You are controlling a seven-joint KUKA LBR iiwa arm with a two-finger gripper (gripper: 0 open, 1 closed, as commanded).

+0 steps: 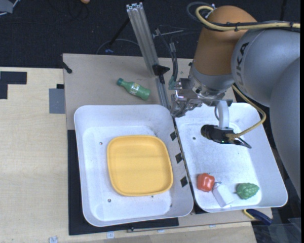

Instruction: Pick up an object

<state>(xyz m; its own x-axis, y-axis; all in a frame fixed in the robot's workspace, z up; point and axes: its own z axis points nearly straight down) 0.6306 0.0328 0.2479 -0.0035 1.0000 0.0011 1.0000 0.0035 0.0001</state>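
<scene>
Jaws, state not discernible, hang over the right bin (228, 161) at its far-left corner, beside the divider. The red pepper (205, 182), white block (223, 195) and green lump (247, 190) cluster well apart at the near edge. Descending here risks grasping nothing or striking the wall.

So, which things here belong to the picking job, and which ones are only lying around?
For the job: gripper; red pepper, white block and green lump in the right bin; yellow plate in the left bin.
Lying about: green bottle on the bench, outside both bins.
</scene>
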